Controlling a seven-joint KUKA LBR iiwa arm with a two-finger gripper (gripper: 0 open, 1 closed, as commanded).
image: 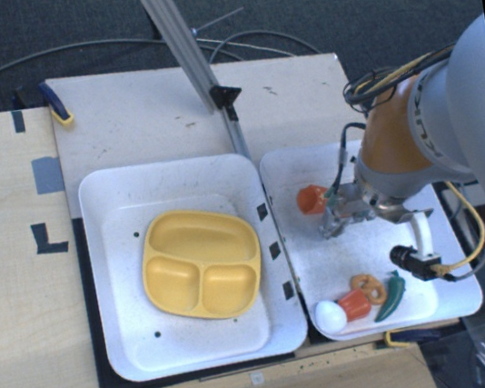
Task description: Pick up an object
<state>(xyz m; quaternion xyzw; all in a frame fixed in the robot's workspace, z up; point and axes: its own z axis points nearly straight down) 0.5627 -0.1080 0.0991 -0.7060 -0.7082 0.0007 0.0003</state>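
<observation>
Hovering: hand (332, 222) in right bin (303, 270) | beside orange object (310, 198)

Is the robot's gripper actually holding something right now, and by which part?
Cannot be told: the gripper is low in the right bin, beside an orange-red toy.

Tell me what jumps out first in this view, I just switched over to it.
The yellow divided plate dominates, lying in the middle of the left bin. In the right bin, the grey arm with its orange band reaches in from the right, its gripper low beside a small orange-red object near the bin's upper left. A cluster of toy food, including a white egg and a green piece, sits along that bin's near edge.
</observation>
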